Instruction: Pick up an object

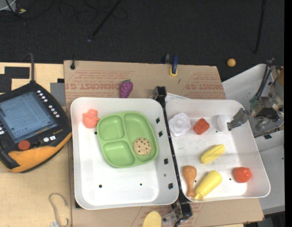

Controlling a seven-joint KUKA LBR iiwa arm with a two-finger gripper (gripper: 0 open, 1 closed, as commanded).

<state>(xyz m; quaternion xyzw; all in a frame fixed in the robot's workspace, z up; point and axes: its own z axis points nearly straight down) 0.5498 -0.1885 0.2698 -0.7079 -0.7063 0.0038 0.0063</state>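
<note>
Yellow round toy (152, 218) sat at the desk's near edge, just outside the bins, cut off by the frame bottom.

Pick candidates were all in the right bin (259, 174): yellow bottle-shaped toy (208, 184) near the front wall, touching the brown drumstick (189, 175) on its left; red tomato-like piece (242, 174) toward the front-right corner; yellow corn (212, 153) mid-bin; red-orange block (201, 126) and a clear crumpled cup (179, 125) toward the back-left; small white round object (222, 122) near the back wall.

End effector (237, 119) hung over the right bin's back-right area, just beside the white round object, arm coming in over the right wall. Nothing visible between its fingers; can't tell how far open they were.

Left bin (89, 183): green divided plate (124, 138) mid-bin, cookie (142, 146) in its right compartment, pink toy (90, 118) in the back-left corner, just beside the plate.

Purple grape cluster (125, 88) lay on the cardboard (98, 79) behind the left bin. Teach pendant (28, 122) sat at the desk's left edge. Small orange ball (231, 62) on the dark floor beyond the desk.
</note>
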